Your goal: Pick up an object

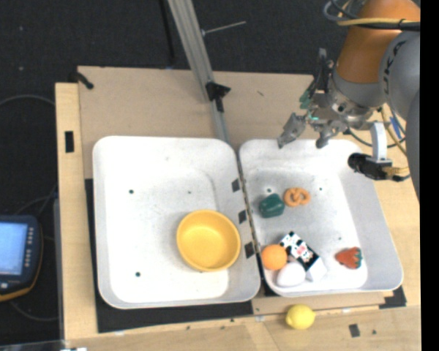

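**Robot Arm Hovering Over Bin of Small Toys, Nothing in Its Grasp**

A grey arm with an orange band is reaching in from three o'clock, its gripper (pixel 304 139) hanging over the far rim of the right bin (pixel 373 218) at roughly one o'clock in the frame. The two fingers are standing spread apart, and nothing is showing between them.

The candidates for picking are lying below, toward five o'clock. A green toy (pixel 271 206) is sitting beside a small orange pretzel-shaped piece (pixel 297 196) near the bin's middle, the two close together. Further toward the near edge, an orange ball (pixel 274 257), a black-and-white patterned block (pixel 298 248) and a white rounded piece (pixel 291 274) are crowding together in a touching cluster. A red toy (pixel 349 257) is lying apart, near the right wall.

The left bin (pixel 132 196) is holding a yellow bowl (pixel 208 240), and a yellow lemon-like object (pixel 300 316) is resting on the bench outside both bins at six o'clock.

These look like light plastic play pieces, stiff and likely smooth, so a rounded one could be squirting out of a pinch. The red toy, standing clear of its neighbours, appears the easiest target; closing across its narrower middle would be giving the fingers room on both sides.
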You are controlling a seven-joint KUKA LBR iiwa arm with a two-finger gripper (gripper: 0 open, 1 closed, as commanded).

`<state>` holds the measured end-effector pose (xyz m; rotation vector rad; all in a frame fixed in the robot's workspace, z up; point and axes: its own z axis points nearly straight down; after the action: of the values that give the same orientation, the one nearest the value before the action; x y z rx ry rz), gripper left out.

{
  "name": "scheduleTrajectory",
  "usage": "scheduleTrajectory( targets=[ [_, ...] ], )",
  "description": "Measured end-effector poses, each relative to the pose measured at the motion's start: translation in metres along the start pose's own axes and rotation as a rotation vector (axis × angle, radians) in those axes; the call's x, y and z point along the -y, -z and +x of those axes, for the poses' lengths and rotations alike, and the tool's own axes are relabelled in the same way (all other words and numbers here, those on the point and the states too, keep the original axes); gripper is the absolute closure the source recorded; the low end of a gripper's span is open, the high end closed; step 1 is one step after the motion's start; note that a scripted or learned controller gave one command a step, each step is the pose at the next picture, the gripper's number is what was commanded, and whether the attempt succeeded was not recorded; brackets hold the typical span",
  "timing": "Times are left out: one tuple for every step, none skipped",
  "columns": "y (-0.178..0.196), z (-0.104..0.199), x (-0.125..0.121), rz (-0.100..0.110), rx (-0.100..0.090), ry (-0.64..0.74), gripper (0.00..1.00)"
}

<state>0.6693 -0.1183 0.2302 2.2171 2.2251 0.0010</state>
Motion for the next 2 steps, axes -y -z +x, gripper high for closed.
scheduleTrajectory(
  targets=[
    [0.0,0.0,0.0,0.0,0.001,0.0,0.0],
    [-0.043,-0.005,0.005,0.003,0.004,-0.004,0.0]
  ],
)
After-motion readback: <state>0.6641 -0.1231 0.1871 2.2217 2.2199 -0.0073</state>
